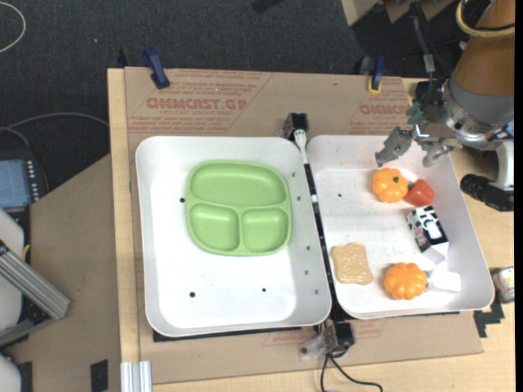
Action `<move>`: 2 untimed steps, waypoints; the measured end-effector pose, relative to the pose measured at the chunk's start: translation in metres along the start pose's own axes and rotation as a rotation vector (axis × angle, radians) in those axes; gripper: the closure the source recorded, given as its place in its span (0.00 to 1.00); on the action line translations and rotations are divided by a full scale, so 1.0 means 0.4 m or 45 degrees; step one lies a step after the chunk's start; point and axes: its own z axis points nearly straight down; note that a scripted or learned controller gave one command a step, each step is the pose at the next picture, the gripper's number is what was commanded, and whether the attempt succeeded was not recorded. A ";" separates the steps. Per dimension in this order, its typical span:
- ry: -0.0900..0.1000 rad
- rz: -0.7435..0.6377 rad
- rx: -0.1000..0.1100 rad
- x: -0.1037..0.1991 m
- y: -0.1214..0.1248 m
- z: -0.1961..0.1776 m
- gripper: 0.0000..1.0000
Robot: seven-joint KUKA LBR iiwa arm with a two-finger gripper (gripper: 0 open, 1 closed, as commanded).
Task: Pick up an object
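Claw [415, 148] fingers spread apart above the small pumpkin [389, 185], arm cut off at right.

One fixed camera looks down at a slant on both white bins [155, 243].

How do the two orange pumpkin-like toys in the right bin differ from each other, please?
The upper orange toy lies near the bin's far side, touching a red piece, just below the gripper. The lower orange toy sits near the front edge, beside a tan cracker. Both are orange, rounded and similar in size.
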 end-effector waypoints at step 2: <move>-0.001 0.002 -0.003 -0.024 0.015 0.272 1.00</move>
